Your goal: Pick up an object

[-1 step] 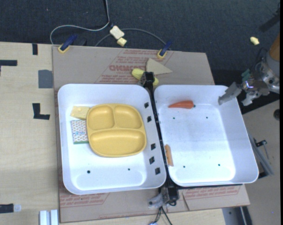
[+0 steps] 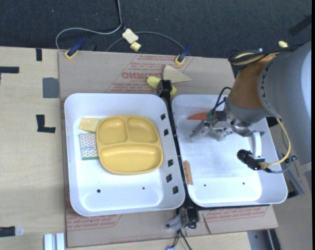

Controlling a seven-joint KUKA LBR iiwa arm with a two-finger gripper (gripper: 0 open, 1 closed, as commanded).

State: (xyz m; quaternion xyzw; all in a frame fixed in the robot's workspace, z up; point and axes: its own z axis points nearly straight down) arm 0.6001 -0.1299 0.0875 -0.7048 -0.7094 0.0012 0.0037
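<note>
Seemingly, the gripper (image 2: pixel 199 131) is reaching low into the right bin (image 2: pixel 225 191), jaws spread beside an orange object (image 2: pixel 198 116), needing to close on it.

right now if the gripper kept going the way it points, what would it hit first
The gripper points toward the left side of the right bin. Straight on, it would likely meet that bin's white floor, then the divider between the bins. The orange object lies just beside that line; depth is unclear.

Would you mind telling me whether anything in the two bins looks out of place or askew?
A thin orange stick lies tilted against the right bin's left wall, by the divider. In the left bin, the yellow divided plate sits slightly skewed.
</note>
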